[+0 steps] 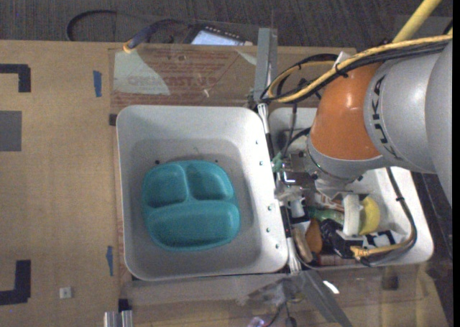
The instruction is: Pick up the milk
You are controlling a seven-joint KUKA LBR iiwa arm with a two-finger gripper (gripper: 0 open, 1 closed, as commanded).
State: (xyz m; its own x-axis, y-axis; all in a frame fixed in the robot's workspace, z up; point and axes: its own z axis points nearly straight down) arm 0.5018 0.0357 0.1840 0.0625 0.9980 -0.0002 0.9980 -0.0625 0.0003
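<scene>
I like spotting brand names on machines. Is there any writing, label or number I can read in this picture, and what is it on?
"KUKA", partly cut off, in dark letters running down the grey robot arm.
Printing on the brown cardboard sheet behind the bins: too blurred to read.
Markings on the packages in the right bin: too small to read.
The teal tray in the left bin bears no text.

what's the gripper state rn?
Gripper: cannot be told; it's down in the right bin, hidden under the arm's wrist.
</scene>
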